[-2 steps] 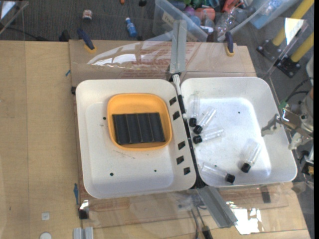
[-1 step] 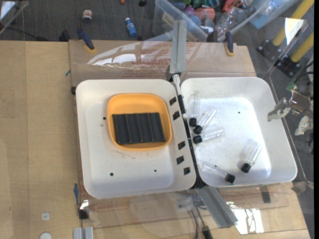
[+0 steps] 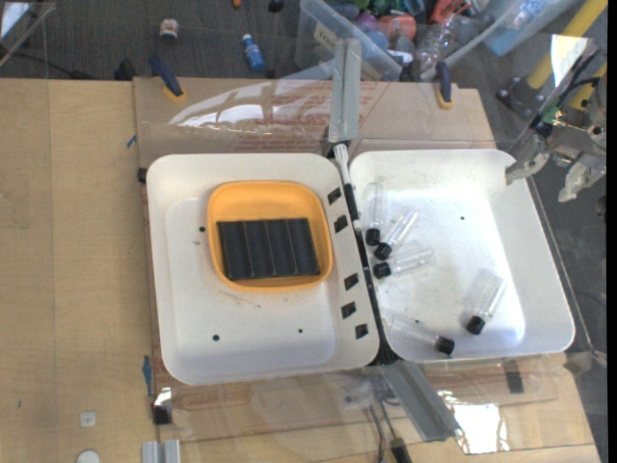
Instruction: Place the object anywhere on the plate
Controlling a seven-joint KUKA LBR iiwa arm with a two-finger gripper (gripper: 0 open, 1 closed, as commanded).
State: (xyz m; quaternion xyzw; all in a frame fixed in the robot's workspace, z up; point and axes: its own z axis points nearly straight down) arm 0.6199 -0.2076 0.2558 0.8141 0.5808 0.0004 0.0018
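Observation:
An orange plate sits in the left bin, with a black ribbed pad lying on it. Several clear vials with black caps lie in the right bin: one vial near the divider, another just below it, and a third toward the front right. My gripper hangs at the right bin's far right corner, over its rim and apart from every vial. It is small and cluttered against the background.
A grey divider bar runs between the bins. Black clips line the left bin's right wall. Behind the bench stands a clear tub of toys. A lone black cap lies near the right bin's front.

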